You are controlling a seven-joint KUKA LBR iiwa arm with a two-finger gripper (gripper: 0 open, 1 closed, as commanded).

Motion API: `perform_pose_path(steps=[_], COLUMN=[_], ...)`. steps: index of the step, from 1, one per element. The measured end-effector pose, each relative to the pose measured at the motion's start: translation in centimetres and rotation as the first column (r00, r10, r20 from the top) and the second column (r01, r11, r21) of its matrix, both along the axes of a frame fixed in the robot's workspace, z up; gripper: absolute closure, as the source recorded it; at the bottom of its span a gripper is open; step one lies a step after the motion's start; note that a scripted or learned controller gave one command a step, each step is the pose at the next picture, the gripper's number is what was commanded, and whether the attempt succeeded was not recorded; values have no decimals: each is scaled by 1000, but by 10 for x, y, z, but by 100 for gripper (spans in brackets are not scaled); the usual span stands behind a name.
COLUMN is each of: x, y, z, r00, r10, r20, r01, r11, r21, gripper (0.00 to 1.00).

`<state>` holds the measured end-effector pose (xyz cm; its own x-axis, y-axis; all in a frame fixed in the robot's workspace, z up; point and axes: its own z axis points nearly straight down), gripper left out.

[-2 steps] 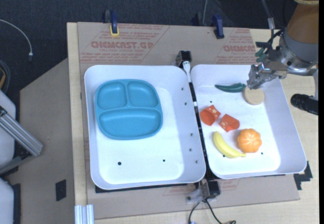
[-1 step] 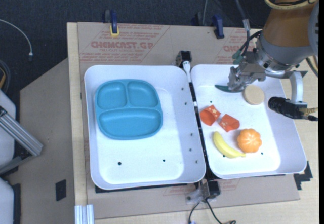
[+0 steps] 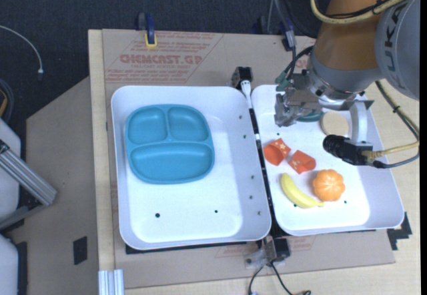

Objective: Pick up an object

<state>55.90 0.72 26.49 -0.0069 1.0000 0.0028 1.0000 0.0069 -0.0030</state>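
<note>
In the right bin (image 3: pixel 380 210) lie two red chunks (image 3: pixel 277 151) (image 3: pixel 302 161), a yellow banana (image 3: pixel 299 192) and an orange (image 3: pixel 329 185). My gripper (image 3: pixel 288 119) hangs over the back of that bin, just above and behind the left red chunk. Nothing shows between its fingertips, and from this angle their spacing is unclear.
The left bin (image 3: pixel 233 213) holds a blue divided plate (image 3: pixel 170 143) at its back left. A black ridge (image 3: pixel 253 130) separates the two bins. The arm's orange band (image 3: pixel 357 0) looms over the right bin's back edge.
</note>
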Motion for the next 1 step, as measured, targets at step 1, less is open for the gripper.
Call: perform_pose_path(steps=[1], x=[-9], y=[54], z=[-24], r00=[1000], r10=[-1], r20=[-2], r01=[1], r11=[1000], r21=[0], gripper=[100])
